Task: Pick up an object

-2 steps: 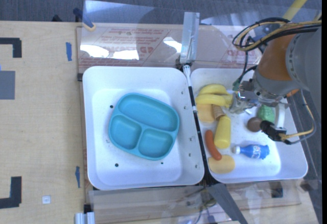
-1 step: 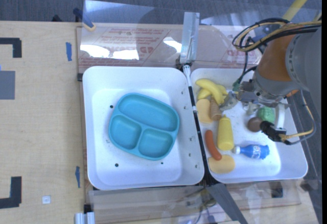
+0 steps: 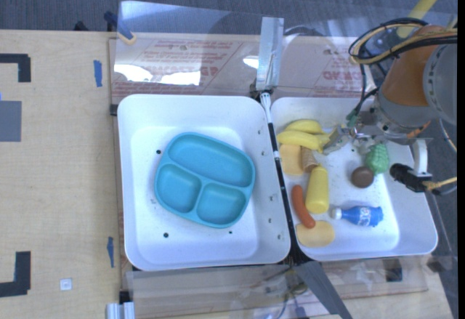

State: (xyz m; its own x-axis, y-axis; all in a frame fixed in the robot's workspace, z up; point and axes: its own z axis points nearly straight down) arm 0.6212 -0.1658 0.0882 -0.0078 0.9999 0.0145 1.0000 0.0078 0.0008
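Note:
The right white bin (image 3: 414, 237) holds the loose objects. A yellow banana (image 3: 300, 134) lies at its far left, with a pale yellow block (image 3: 290, 159) and a small brown piece (image 3: 310, 160) just below it. A yellow cylinder (image 3: 317, 190), an orange-red sausage (image 3: 303, 207) and a yellow rounded piece (image 3: 316, 233) lie nearer the front. A blue bottle (image 3: 362, 215), a brown ball (image 3: 362, 177) and a green bumpy object (image 3: 377, 158) sit to the right. My gripper (image 3: 339, 139) hangs low at the banana's right end, with nothing seen in its grasp.
The left white bin (image 3: 138, 128) holds a light blue divided plate (image 3: 204, 179). A clear plastic wall (image 3: 189, 49) stands behind both bins. The arm's orange band (image 3: 407, 78) and a yellow cable loop over the right bin's far right corner.

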